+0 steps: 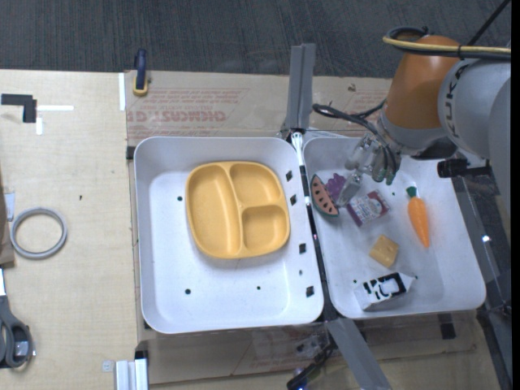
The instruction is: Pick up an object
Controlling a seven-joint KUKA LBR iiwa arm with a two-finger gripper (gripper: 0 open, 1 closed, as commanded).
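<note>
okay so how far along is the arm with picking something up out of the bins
Done: the arm has reached into the right bin, and its gripper is above the items at the bin's far end, near the watermelon slice and the purple packet. In hand: nothing visibly between its fingers. Left: close on an item and lift it.

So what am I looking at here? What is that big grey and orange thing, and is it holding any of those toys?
It is a robot arm, seen from a camera fixed above the bench. Its claw hangs over the right bin, above a watermelon slice, a purple packet, a carrot, a yellow block and a black-and-white item. I cannot tell whether it grips anything. The left bin holds a yellow divided plate.
</note>
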